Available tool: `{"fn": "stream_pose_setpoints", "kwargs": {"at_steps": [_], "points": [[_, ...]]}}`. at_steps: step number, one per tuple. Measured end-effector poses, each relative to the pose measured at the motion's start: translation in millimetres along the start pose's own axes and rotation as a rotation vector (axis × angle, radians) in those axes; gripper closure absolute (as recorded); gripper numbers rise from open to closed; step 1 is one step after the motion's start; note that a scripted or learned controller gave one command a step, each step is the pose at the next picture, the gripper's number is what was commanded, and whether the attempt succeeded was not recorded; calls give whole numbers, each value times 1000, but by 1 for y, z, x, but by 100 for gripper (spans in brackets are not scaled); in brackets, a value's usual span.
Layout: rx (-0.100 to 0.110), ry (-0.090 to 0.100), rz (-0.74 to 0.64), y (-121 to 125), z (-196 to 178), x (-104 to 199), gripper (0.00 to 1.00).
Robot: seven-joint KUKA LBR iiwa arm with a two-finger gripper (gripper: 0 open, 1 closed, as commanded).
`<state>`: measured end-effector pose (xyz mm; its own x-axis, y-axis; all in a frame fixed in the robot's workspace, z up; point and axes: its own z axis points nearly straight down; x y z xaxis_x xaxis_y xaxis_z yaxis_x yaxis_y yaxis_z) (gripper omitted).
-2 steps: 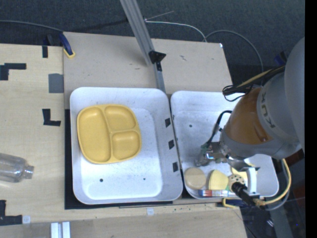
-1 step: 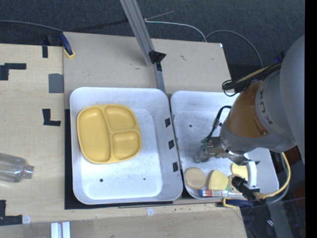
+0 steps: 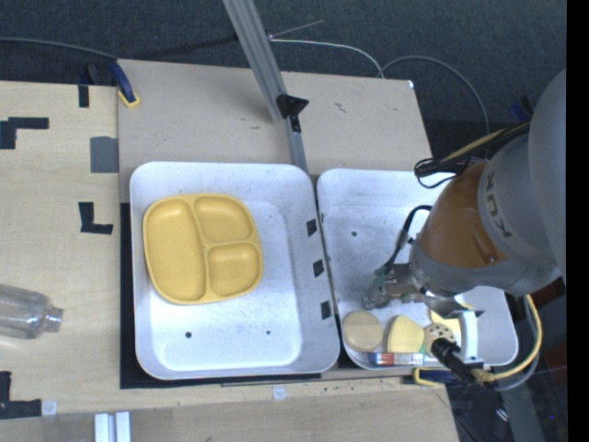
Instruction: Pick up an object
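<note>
- The likeliest targets are 2 pale rounded objects, a tan one [image 3: 362, 331] and a cream one [image 3: 403, 335], lying side by side and touching at about 6 o'clock in the right bin [image 3: 368, 201], hard against its near wall.
- A thin tube-like item [image 3: 405, 360] lies just beside them along that wall; a grasp could catch it instead, or jam against the wall.
- The pincer [image 3: 391, 288] hangs near the pair, at their 12 o'clock; I cannot tell whether it is open or closed.
- Rounded shapes may squirt sideways under pressure.
- The yellow divided plate [image 3: 202, 247] in the left bin [image 3: 152, 339] sits well apart, no hazard.
</note>
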<state>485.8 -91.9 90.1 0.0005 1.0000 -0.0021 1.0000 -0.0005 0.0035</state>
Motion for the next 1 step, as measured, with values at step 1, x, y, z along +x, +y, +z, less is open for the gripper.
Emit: {"fn": "stream_pose_setpoints", "kwargs": {"at_steps": [1], "points": [[0, 0, 0, 0, 0, 1, 100]]}}
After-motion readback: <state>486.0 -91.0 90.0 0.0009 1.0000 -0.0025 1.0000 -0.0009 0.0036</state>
